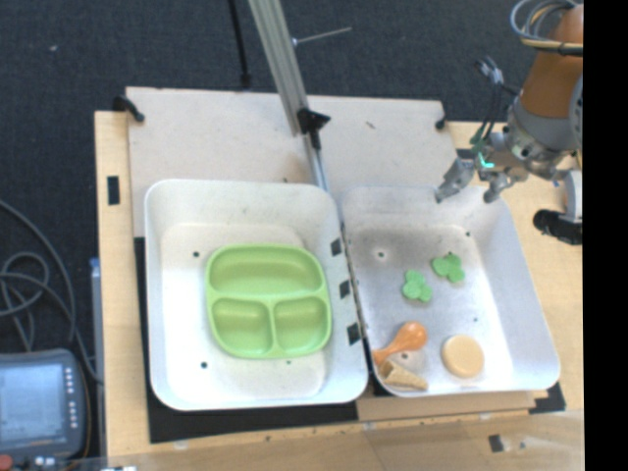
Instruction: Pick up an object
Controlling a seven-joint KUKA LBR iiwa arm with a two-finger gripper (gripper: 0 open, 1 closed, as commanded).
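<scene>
Left bin (177, 263): green tray (267, 299), centred. Right bin (510, 292): two green pieces (433, 277) mid-floor; biscuit (462, 355), orange spoon (402, 340) and cone (403, 372) gathered at the near wall, likely slid there. Gripper (470, 184): above the far rim, fingers spread wide, holding nothing, touching nothing.

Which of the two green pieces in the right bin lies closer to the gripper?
The green piece farther right and higher in the view. The other green piece lies down-left of it, farther from the gripper, which hovers over the right bin's top edge.
</scene>
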